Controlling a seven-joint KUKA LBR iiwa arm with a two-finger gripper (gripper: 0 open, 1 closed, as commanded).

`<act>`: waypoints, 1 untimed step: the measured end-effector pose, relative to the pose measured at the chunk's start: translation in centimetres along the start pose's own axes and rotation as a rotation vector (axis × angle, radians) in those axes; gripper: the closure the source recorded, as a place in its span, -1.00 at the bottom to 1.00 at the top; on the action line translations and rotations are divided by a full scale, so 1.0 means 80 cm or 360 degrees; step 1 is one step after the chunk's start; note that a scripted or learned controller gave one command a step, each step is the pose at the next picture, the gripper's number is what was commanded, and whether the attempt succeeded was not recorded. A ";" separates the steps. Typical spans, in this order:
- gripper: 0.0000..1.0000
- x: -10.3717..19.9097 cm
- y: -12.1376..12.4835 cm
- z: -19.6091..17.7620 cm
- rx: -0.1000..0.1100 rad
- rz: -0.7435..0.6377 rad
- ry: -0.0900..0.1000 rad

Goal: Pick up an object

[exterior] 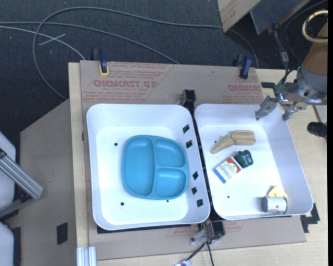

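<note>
The grey arm with its orange band [316,62] is cut off by the frame's right edge at upper right. A brown cardboard box [237,11] runs off the top edge. At lower right, the small grey and yellow object [274,201] is too small to identify. The small red, white and blue packet [227,170] bears print too fine to read.

Plastic bins on a printed board bench

Both white bins [99,156] look like smooth, faintly glossy plastic; the blue divided plate [154,167] is smooth matt plastic; the brush [234,140] looks like pale wood; the bench [130,78] is matt cardboard-like board.
</note>
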State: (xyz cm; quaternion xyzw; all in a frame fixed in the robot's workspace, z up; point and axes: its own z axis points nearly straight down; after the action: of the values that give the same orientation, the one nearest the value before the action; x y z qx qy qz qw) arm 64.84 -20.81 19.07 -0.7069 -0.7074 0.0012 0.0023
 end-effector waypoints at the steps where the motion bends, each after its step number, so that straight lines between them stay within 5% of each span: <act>1: -1.00 0.005 -0.002 0.079 0.0003 -0.0001 0.0001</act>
State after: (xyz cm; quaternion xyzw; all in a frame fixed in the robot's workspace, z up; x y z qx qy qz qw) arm 64.66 -20.39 12.77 -0.7065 -0.7077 0.0016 0.0033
